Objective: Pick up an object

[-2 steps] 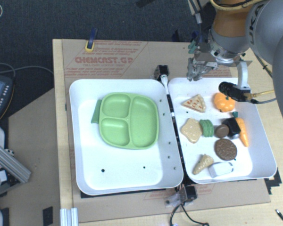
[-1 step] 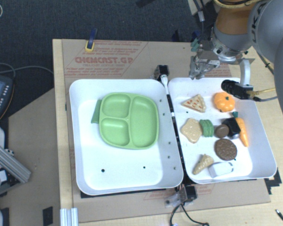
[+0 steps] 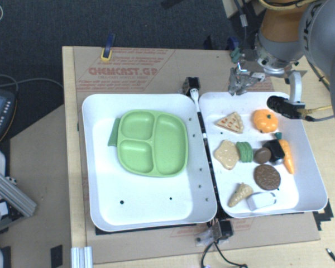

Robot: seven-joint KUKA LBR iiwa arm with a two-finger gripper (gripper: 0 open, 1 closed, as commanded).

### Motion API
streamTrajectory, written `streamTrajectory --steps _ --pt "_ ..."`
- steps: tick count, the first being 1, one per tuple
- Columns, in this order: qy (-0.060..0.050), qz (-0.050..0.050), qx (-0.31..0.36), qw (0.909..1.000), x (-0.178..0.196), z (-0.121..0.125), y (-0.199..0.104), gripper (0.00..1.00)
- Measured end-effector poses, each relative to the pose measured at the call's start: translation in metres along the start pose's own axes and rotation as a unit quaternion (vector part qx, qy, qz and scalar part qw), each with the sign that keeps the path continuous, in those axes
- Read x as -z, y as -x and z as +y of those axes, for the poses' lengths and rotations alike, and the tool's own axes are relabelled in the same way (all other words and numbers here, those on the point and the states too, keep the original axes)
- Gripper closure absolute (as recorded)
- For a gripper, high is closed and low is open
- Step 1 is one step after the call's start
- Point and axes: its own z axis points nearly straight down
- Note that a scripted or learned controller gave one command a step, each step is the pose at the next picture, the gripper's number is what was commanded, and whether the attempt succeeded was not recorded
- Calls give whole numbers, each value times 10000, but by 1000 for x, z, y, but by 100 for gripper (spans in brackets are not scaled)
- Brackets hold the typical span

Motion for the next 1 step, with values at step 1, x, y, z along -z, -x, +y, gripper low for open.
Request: streamTrajectory --steps 1 --pt "-16 6 4 10000 1 -6 -6 100"
